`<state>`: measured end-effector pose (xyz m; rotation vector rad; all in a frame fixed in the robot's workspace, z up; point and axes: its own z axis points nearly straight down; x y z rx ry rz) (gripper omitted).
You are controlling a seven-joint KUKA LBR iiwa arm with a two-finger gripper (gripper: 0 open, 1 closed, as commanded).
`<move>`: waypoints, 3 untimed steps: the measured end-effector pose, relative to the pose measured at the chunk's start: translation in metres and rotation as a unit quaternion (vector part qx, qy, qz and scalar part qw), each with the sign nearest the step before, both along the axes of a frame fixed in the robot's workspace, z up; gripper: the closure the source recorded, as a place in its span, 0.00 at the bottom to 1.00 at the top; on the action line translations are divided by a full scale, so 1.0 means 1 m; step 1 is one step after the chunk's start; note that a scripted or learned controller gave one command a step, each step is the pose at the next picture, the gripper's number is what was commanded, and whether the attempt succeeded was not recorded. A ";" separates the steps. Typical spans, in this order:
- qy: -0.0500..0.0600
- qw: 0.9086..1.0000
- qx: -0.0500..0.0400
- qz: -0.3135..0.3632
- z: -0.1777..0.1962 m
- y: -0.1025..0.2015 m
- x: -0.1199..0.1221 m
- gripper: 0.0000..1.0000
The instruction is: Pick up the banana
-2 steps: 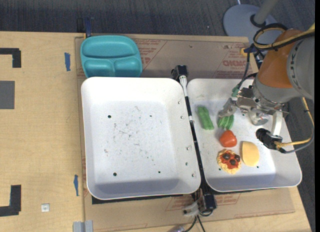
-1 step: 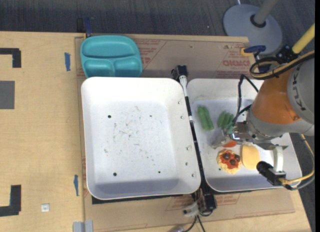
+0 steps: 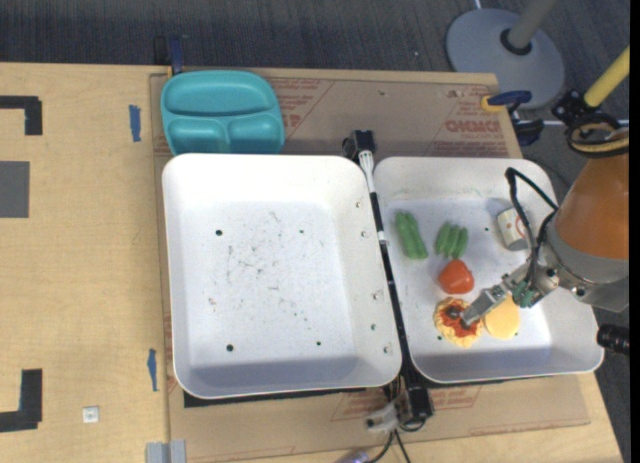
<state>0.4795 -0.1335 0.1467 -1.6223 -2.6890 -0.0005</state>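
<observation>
Tool (image 3: pixel 478 311): low in right bin (image 3: pixel 560 356), touching the yellow-red toy pile (image 3: pixel 458 321); grip state, can't tell
Desk (image 3: pixel 80 251): cardboard-topped, teal tray (image 3: pixel 222 111) behind

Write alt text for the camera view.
A grey arm's gripper reaches into the right white bin among a yellow item, a red item and two green items. A teal tray sits behind the left white bin.

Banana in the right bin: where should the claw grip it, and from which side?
Probably grip the banana across its middle, from straight above: it lies flat on the bin floor, with a red-yellow toy close beside it. The claw hides part of it.
</observation>
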 end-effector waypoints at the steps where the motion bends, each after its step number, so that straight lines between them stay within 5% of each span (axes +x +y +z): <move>1: 0.002 0.971 0.000 -0.238 -0.043 0.018 -0.001 0.00; 2: 0.000 0.971 0.000 -0.238 -0.033 0.018 0.000 1.00; 3: -0.001 0.971 0.000 -0.238 -0.024 0.018 0.000 1.00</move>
